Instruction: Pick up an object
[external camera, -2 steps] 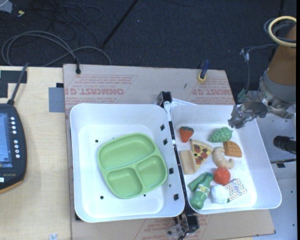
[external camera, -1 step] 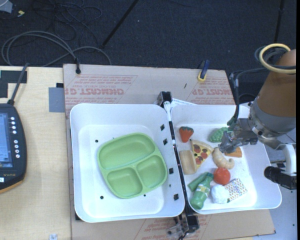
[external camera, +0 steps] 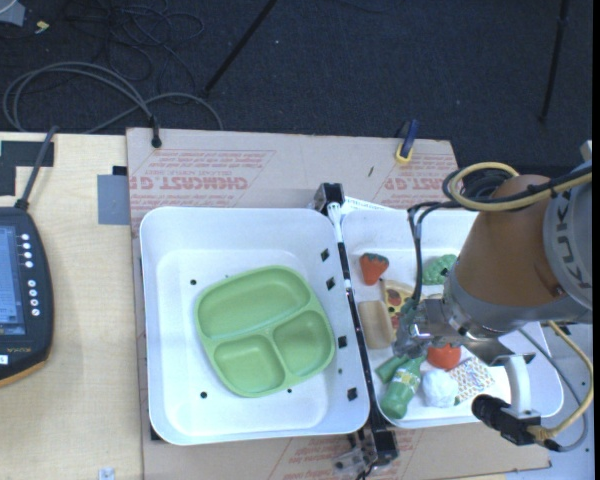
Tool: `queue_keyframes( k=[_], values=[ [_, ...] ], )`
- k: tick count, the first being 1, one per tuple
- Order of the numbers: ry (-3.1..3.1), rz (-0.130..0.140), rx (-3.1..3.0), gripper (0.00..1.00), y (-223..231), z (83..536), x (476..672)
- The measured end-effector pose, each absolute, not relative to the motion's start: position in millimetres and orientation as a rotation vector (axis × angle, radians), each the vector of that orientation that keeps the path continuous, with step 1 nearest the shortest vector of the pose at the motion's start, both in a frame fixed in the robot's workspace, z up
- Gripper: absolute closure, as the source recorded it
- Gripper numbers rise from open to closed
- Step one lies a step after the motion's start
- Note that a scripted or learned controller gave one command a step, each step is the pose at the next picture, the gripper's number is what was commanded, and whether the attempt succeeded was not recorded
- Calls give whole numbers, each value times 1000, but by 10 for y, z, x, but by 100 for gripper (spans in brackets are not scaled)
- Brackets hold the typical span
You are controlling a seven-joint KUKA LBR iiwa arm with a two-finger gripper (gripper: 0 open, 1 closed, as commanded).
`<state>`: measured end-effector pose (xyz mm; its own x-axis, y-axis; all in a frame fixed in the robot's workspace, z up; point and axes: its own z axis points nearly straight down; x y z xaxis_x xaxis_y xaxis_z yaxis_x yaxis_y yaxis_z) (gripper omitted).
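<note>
Inside the left bin (external camera: 170,268) lies a green divided plate (external camera: 265,330). Right bin (external camera: 550,393) holds toy food, including a strawberry (external camera: 374,266). Jaws' state unclear.

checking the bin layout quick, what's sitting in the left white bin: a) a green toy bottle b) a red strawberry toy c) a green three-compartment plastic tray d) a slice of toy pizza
c: the green three-compartment plastic tray lies alone in the left white bin, while the small toys are in the right white bin.

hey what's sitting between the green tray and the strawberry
In the camera view, the two bins' adjoining white walls, held by black clips, run between the green tray and the strawberry. No toy lies on that stretch.
</note>
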<state>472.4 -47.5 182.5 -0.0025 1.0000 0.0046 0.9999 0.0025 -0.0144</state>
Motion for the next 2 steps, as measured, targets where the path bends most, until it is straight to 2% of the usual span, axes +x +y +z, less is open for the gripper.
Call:
queue_keyframes(
  k=[1, 2],
  values=[
    [-2229, -2, -2209, 100, 326, 2323, 4762],
    [-2220, 5, -2218, 100, 471, 2426, 4867]
  ],
)
